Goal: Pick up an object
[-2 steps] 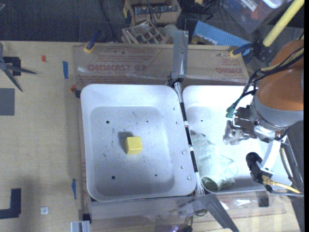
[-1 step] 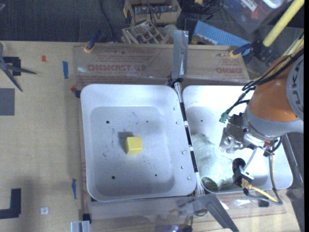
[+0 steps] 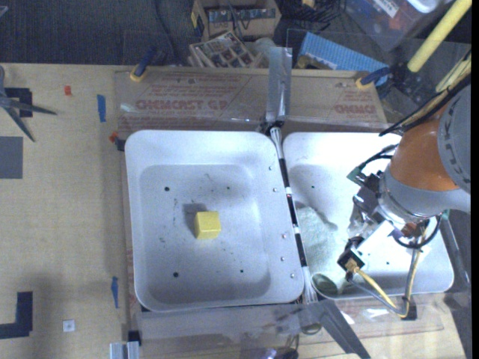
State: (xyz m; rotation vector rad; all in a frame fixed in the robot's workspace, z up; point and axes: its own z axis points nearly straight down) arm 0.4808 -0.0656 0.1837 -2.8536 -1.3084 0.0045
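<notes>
In the left bin (image 3: 150, 163), near its middle, sits the yellow cube (image 3: 208, 224); your end effector (image 3: 368, 214) hangs right of that bin, whether spread or closed you cannot tell. Centre squarely over the cube before descending.

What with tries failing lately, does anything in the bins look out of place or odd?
Nothing looks spilled or broken. The yellow cube sits flat in the left bin. One oddity: a round olive thing lies tucked into the view's lower-left corner of the right bin, too blurred to identify.
</notes>
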